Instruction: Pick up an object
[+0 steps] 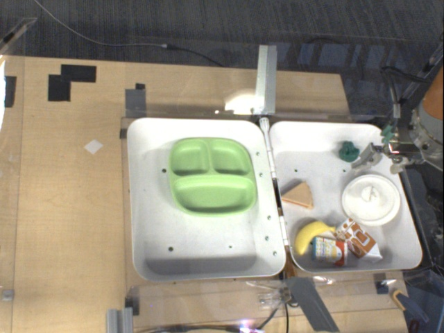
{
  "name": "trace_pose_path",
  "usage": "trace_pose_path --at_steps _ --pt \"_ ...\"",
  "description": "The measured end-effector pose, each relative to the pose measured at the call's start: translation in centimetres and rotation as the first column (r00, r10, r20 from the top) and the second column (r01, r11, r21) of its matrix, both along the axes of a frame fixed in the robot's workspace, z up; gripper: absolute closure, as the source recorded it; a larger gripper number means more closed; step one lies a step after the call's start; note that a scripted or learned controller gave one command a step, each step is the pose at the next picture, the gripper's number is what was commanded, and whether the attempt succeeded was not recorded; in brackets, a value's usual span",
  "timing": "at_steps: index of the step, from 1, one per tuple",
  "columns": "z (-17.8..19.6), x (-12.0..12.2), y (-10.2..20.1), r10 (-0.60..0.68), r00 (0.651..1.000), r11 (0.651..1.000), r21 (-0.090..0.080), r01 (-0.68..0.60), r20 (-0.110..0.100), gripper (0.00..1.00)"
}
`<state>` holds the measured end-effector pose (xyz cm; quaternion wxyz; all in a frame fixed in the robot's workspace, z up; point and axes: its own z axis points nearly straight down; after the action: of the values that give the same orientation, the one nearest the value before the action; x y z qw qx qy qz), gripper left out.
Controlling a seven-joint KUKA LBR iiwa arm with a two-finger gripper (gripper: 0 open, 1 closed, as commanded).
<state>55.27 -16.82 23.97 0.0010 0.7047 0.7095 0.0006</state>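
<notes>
Bins sit side by side on the wooden bench (pixel 62 207): the left bin (pixel 149 248) holds a green divided plate (pixel 211 173), which lies flat near the middle of its floor, a little toward the far side.

The right bin (pixel 312 134) carries the rest of the objects. A small dark green piece (pixel 348 150) rests near its far right corner. Just below it stands a round white lidded container (pixel 371 199), close to the bin's right wall. A tan wedge shaped like a sandwich slice (pixel 298 195) lies near the divider between the bins. Along the near edge, a yellow banana (pixel 309 234) touches a small carton (pixel 329 249), and beside that, a brown and white packet (pixel 359 240) leans just under the white container.

From the right, the arm reaches in at the far right corner of the right bin. Its gripper (pixel 380 150) hangs over the bin's rim, just beside the dark green piece and above the white container. Whether its fingers stand apart or together cannot be told at this size, and nothing is visibly held between them.
</notes>
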Motion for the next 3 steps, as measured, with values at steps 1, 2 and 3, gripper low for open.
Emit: trace_pose_path --at_steps 1,2,3 --pt "-8.2 8.4 -2.8 0.070 0.998 0.998 -0.001 -0.070 0.000 0.00" --pt "-15.3 9.3 -3.6 0.043 0.999 0.999 -0.002 -0.043 0.004 0.00" --pt "-14.2 9.3 -3.6 0.049 0.999 0.999 -0.004 -0.049 0.002 1.00"
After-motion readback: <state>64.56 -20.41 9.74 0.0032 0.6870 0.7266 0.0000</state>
